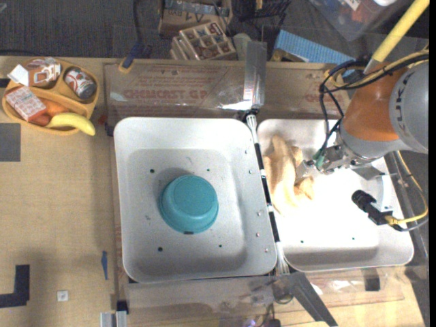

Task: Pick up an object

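The gripper (317, 163) sits low against the pale tan lump (283, 172) in the right bin (354, 251) — probably lined up to grasp it — clenched or released, I cannot tell.

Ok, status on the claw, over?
Claw over right bin, at right edge of pale yellow lumpy object. Teal bowl in left bin, well clear. Nothing blocking.

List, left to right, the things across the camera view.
banana → teal bowl → tan lump → end effector
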`<state>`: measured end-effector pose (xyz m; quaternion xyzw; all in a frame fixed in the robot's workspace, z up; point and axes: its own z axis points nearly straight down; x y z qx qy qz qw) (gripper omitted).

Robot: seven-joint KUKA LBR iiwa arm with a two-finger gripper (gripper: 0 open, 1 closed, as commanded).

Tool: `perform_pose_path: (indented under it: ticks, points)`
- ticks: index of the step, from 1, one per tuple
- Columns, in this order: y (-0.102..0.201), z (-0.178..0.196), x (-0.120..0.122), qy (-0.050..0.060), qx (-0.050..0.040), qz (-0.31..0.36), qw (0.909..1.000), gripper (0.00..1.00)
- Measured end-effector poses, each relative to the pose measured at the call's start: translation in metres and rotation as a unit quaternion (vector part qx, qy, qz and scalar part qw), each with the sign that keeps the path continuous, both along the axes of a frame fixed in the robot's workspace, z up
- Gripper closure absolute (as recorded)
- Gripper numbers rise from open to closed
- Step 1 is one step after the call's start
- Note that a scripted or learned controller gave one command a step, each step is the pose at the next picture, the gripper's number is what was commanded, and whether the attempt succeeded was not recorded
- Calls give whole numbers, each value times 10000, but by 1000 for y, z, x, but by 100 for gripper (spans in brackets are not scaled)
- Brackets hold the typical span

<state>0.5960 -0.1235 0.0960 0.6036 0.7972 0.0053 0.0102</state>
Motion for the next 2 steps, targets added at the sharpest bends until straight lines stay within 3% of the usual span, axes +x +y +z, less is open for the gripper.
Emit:
perform_pose_path:
  ticks: [1,2]
  points:
    - [1,11,1,-22,12,-7,10000,100]
    - [61,89,12,101,11,424,9990,100]
